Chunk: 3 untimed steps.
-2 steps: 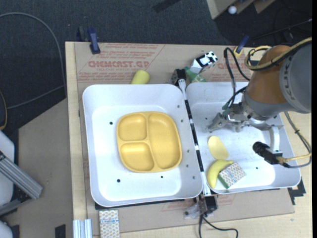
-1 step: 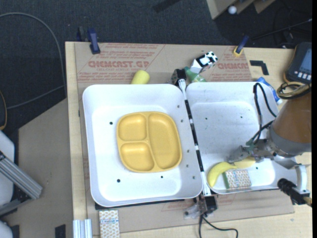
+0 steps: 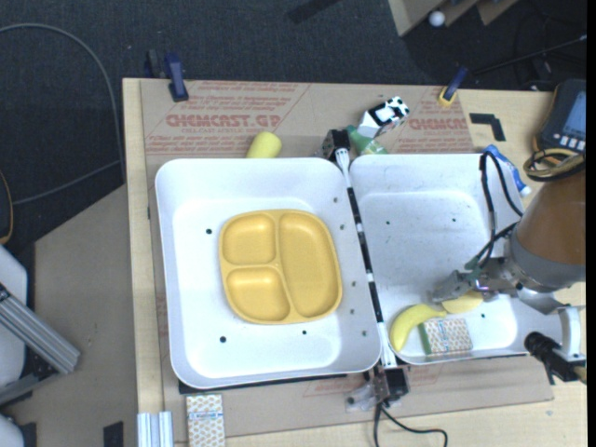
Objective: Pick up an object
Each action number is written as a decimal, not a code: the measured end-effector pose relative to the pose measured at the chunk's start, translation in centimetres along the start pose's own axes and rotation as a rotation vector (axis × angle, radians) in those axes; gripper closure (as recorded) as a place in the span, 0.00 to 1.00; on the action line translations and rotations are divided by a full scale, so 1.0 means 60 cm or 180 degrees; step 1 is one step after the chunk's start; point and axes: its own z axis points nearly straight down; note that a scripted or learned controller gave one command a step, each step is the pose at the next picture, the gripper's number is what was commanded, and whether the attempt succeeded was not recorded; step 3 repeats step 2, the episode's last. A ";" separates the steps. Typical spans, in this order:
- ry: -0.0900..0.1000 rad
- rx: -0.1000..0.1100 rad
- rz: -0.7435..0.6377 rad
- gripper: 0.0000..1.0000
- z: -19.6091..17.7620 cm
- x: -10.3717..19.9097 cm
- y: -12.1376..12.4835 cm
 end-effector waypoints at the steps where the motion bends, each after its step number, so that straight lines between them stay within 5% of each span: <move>1: 0.0002 -0.0003 -0.0011 1.00 -0.152 0.131 0.083; 2: 0.0000 -0.0004 -0.0009 1.00 -0.191 0.234 0.073; 3: 0.0000 -0.0004 -0.0009 1.00 -0.191 0.234 0.073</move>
